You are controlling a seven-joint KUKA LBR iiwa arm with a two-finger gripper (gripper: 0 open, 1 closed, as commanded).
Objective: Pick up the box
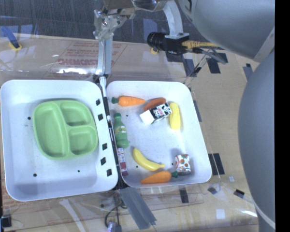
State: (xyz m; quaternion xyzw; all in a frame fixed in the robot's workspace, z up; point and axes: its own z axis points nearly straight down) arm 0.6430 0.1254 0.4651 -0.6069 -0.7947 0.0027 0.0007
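The box [155, 113], a small white carton with black cow patches, lies on its side in the upper middle of the right bin [195, 144]. It rests against a reddish-orange vegetable [155, 103] behind it and sits just left of a yellow corn cob [174, 116]. My gripper [105, 27] hangs high over the far edge of the bench, above the divider between the two bins. It is well up and to the left of the box and touches nothing.
The right bin also holds a carrot [130, 101], a green bottle [120, 129], a banana [146, 161], a second carrot [156, 177], a printed can [182, 164] and a small red bottle [121, 161]. A green divided plate [66, 128] lies in the left bin [14, 178].
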